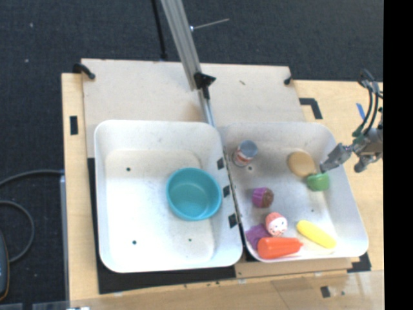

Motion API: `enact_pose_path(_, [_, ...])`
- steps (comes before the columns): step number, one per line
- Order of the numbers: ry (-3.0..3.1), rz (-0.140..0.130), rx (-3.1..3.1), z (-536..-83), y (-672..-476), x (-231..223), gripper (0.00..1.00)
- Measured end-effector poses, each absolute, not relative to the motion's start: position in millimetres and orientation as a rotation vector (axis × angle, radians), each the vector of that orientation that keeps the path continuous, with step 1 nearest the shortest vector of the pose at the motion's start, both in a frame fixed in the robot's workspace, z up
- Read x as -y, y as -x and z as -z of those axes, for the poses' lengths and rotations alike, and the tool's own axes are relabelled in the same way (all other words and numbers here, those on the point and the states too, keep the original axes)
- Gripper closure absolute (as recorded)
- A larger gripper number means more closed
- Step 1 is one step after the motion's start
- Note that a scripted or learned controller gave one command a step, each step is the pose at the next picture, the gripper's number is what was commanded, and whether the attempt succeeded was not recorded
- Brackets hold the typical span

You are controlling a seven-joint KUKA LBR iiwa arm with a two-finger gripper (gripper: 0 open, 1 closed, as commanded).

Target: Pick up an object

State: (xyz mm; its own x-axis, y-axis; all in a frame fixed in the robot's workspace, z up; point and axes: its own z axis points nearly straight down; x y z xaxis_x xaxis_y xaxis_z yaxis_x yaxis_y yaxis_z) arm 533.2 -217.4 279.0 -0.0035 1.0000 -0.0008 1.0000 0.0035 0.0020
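Note:
The right bin (342, 199) holds several small objects: a tan round piece (300, 163), a green piece (317, 182), a purple piece (262, 197), a pink-and-white toy head (276, 223), a yellow piece (316, 234), an orange carrot-like piece (279, 247) and a small can (245, 152). My gripper (346, 160) hangs over the bin's right rim, just right of the tan and green pieces. It is open, with nothing between its fingers. One fingertip (328, 163) reaches close to the green piece.
The left bin (129, 237) holds a blue bowl (193, 194). A metal pole (184, 41) slants up from the divider between the bins. Cables (371, 102) hang at the right edge above the gripper.

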Motion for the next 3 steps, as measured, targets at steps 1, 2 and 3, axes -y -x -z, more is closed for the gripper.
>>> enact_pose_path(1, [-2.216,-0.002,-2.224,-279.1,-533.3,217.3,0.00])
enact_pose_path(2, [-2.222,0.005,-2.222,-237.1,-533.4,219.8,0.00])
enact_pose_path(3, [-2.222,0.002,-2.222,-187.9,-539.7,212.8,0.00])
